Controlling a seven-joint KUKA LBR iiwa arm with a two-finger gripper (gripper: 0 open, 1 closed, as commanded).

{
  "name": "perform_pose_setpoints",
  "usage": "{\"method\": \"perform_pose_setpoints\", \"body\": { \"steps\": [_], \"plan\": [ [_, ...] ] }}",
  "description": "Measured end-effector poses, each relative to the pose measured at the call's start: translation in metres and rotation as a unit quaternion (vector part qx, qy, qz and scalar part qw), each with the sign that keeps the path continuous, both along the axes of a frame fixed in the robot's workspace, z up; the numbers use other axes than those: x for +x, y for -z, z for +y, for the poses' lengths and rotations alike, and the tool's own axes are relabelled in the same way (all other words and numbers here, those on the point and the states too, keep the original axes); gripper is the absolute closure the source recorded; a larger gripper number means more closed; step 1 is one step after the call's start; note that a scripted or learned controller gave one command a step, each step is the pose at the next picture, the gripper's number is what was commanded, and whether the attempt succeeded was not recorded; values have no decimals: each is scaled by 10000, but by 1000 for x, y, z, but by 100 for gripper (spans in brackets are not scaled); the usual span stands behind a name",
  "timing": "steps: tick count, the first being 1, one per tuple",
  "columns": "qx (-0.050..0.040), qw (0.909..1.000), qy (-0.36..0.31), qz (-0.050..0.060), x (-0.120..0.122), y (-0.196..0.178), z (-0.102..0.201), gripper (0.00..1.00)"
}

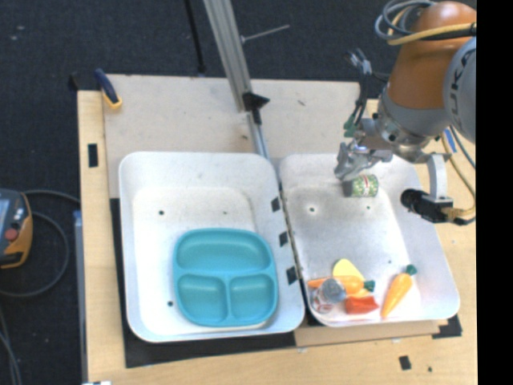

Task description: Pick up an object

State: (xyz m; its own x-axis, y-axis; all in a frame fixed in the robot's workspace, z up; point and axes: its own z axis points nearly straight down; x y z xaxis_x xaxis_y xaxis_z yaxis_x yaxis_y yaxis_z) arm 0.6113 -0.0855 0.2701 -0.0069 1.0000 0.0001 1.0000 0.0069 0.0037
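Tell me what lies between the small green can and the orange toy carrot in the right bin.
Camera view: bare white bin floor separates the small green can from the orange toy carrot.

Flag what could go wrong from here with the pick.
1. The gripper is right over the can, which lies on its side, so it may roll away.
2. The can sits near the right bin's far wall, so a nudge could jam it there.
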Motion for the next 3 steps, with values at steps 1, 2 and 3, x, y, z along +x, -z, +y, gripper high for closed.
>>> {"method": "perform_pose_setpoints", "body": {
  "steps": [1,2,3],
  "plan": [
    [-2,10000,7,16,3,16,50,100],
    [3,10000,-3,8,12,12,98,100],
    [3,10000,-2,9,14,8,149,100]
  ]
}}
